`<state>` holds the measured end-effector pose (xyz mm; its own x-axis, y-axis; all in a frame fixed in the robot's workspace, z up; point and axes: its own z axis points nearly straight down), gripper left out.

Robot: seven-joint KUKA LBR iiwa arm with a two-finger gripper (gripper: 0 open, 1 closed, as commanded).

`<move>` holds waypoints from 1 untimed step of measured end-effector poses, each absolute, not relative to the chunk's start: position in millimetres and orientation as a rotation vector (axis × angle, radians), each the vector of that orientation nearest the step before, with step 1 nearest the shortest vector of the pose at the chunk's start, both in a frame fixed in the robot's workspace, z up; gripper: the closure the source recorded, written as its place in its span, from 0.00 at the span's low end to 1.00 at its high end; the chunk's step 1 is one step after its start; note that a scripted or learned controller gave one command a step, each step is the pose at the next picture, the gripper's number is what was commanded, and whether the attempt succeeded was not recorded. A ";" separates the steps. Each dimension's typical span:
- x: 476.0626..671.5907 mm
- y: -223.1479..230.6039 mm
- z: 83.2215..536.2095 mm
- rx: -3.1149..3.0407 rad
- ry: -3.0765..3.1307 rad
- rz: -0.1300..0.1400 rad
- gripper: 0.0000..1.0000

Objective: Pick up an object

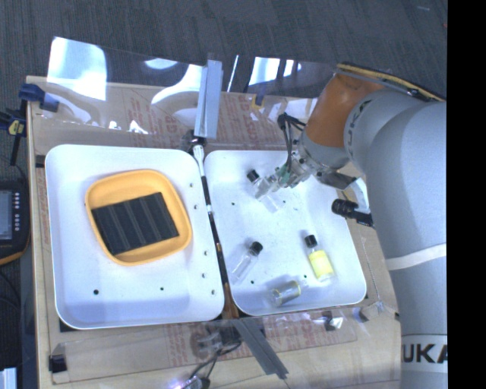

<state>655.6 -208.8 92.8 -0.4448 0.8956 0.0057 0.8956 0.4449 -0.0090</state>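
The gripper (285,176) is low in the right bin (345,285), its tip touching a small clear vial (262,182) just to its left; whether it grips cannot be told. The grey arm (402,175) bends in from the right, orange band (334,114) above the wrist.

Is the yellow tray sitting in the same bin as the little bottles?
No, the yellow tray lies in the left bin, while the little bottles, such as the yellow bottle, lie in the right bin.

floor (114,23): dark grey carpet | bench (114,353): pale wood | glare: bright window reflections along far edge
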 end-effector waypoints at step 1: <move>655.6 -208.8 92.7 -1.656 -2.658 0.007 1.00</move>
